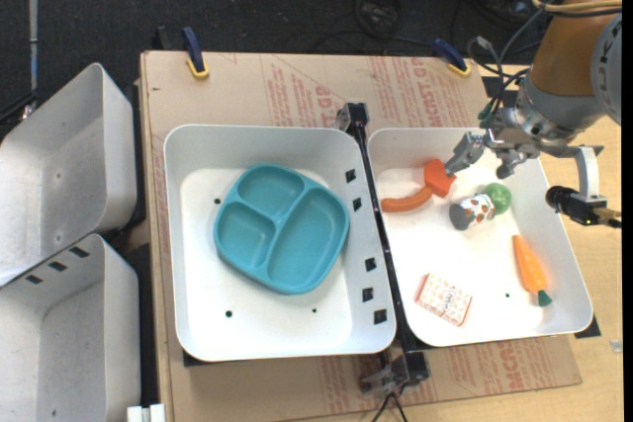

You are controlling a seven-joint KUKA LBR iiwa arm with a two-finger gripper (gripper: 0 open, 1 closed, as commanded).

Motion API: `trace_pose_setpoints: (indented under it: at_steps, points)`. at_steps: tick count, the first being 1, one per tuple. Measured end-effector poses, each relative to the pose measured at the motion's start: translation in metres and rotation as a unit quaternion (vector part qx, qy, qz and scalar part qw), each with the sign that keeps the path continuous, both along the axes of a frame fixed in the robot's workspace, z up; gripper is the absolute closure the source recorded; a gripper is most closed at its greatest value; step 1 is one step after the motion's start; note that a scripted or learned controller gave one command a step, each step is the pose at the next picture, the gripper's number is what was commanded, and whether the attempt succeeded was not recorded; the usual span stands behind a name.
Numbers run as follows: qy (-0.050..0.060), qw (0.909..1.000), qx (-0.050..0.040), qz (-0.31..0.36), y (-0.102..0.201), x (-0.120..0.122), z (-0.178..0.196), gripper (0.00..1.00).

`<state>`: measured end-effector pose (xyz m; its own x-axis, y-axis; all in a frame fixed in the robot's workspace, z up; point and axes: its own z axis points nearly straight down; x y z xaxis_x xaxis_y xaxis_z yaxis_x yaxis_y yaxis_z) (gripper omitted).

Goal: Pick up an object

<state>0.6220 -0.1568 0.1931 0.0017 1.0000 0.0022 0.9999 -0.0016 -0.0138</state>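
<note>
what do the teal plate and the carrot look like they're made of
The teal plate looks like moulded plastic: uniform colour, smooth matte surface, rounded divider ridges. The carrot in the right bin seems to be a toy, probably plastic or rubber, given its even orange and smooth shape; the picture is too coarse to tell which.

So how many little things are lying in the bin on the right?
6: an orange block and a sausage at the back left, a small figure beside a green ball, a carrot on the right, a card in front. The arm may hide others.
</note>
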Motion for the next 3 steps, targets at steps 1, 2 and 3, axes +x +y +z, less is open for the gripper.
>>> trace_pose_setpoints:
  at_steps: [1, 2, 3]
  points:
    - [-0.007, 1.0000, -0.0011, 0.001, 0.000, 0.003, 0.008, 0.00]
    - [-0.004, 1.0000, -0.0008, 0.001, 0.001, 0.005, -0.056, 0.00]
    - [-0.010, 1.0000, -0.0002, 0.000, 0.002, 0.008, -0.097, 0.00]
